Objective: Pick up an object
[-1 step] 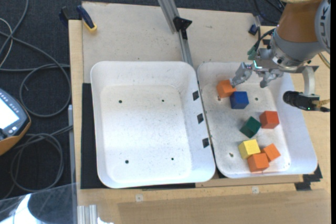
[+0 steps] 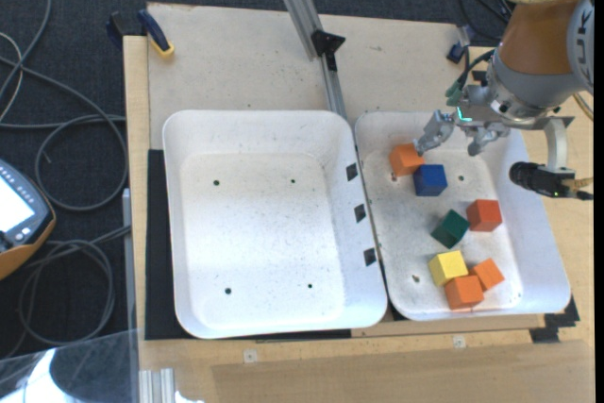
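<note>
End effector [image 2: 460, 136] above unmarked blocks [image 2: 430, 179]

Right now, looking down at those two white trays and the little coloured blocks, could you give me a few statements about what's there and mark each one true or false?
1. All the blocks lie in the right bin. True.
2. The blue block touches the yellow block. False: they lie apart; the blue block sits beside the orange block at the bin's far end.
3. The gripper hangs over the far end of the right bin. True.
4. The green block is in the left bin. False: it lies in the right bin, next to a red-orange block.
5. The gripper holds the yellow block. False: that block rests on the bin floor.
</note>
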Robot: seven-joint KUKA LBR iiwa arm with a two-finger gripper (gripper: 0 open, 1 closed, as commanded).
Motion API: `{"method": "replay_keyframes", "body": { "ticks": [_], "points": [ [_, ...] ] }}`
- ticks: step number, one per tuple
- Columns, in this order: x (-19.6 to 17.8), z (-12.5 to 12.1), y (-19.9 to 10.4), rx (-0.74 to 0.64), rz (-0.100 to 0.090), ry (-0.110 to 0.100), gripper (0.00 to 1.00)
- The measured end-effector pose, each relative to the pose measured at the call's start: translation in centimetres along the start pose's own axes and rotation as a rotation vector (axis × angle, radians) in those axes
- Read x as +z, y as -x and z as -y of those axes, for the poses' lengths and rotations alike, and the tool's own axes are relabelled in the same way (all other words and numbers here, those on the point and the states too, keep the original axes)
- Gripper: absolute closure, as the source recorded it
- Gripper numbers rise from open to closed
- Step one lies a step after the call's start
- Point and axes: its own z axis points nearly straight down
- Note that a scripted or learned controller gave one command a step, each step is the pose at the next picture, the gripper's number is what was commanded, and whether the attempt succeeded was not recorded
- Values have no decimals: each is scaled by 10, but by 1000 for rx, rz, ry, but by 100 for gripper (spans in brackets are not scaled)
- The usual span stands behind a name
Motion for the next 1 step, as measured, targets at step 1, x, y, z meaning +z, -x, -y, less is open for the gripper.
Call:
{"method": "replay_keyframes", "body": {
  "ticks": [1],
  "points": [
    [48, 6, -8, 1, 0, -6, 0]
  ]
}}
